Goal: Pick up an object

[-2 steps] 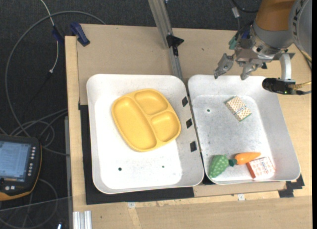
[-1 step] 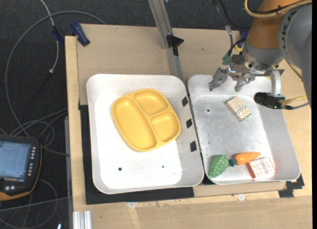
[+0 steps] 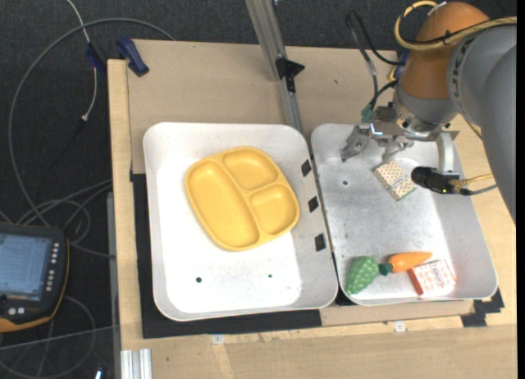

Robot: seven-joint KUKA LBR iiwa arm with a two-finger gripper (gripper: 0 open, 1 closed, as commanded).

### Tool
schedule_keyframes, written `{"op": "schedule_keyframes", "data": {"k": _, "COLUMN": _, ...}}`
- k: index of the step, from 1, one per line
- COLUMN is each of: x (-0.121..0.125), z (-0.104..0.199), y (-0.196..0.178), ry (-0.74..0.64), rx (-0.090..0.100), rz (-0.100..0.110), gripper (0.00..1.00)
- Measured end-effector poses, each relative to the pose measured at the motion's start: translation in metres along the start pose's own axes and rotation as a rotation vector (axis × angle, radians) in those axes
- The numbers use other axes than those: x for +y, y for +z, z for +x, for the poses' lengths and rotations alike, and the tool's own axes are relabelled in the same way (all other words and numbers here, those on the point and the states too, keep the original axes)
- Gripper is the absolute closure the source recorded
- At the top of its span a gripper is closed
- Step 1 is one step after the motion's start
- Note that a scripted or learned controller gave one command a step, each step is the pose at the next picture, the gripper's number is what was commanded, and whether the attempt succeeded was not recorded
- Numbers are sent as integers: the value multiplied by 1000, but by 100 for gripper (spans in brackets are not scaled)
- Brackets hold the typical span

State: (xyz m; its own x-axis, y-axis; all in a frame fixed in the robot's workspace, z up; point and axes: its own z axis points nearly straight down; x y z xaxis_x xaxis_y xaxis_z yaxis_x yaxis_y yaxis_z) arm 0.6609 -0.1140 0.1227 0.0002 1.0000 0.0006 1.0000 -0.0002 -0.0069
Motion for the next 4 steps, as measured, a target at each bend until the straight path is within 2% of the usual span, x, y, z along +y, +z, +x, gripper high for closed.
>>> {"op": "schedule_keyframes", "data": {"k": 1, "x": 2, "z": 1, "y": -16, "ry": -1, "rx": 0, "rz": -8, "gripper": 100}}
{"op": "schedule_keyframes", "data": {"k": 3, "x": 9, "z": 10, "y": -107, "ry": -2, "rx": -1, "rz": -14, "gripper": 100}}
{"op": "schedule_keyframes", "data": {"k": 4, "x": 4, "z": 17, "y": -157, "ry": -2, "rx": -1, "rz": -15, "gripper": 100}}
